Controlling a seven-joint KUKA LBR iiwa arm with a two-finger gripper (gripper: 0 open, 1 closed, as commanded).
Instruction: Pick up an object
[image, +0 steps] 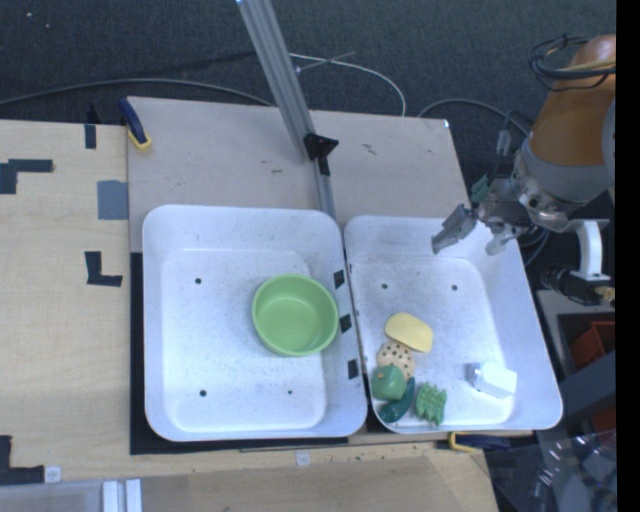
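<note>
— Two bins stand side by side; in which one is the gripper (478, 236) now?

— It hangs over the far edge of the right bin (520, 300), and its two fingers are spread apart with nothing between them.

— And where are the things it could take?

— Most lie in a small group at the near left corner of the same bin: a yellow piece (409, 332), a spotted piece (395, 356) touching it, then a green round piece (389, 382) and a green leafy piece (430, 402). A small white block (492, 379) lies alone, near the right wall.

— So which way must the arm go?

— I judge toward the near side and a little left. The yellow piece is the closest of the group, and its long axis runs left to right, slightly slanted. The green bowl (294, 314) in the left bin (165, 300) is farther away.
</note>
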